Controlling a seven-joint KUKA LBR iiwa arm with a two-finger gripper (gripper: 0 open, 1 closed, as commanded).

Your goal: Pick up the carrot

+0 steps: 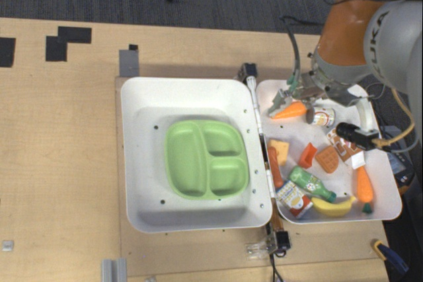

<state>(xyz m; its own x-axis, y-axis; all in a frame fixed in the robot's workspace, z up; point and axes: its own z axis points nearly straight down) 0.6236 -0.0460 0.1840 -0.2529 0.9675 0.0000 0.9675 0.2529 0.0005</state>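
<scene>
Camera view: wooden bench (59, 162), dark carpet beyond. Left bin (142, 102) holds a green tray (206, 158). Arm (370, 26) reaches into the right bin (386, 198); gripper (295, 97) fingers, slightly parted, sit over the carrot (291, 111), grip not confirmed.

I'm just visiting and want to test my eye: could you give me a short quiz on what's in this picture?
1. True or false: the green divided plate lies in the left bin.
2. Which lies nearest the gripper? A) banana B) the carrot at the bin's top C) green plate
3. Fill in: the band above the arm's wrist is ____.

Key: 1 true; 2 B; 3 orange.
</scene>
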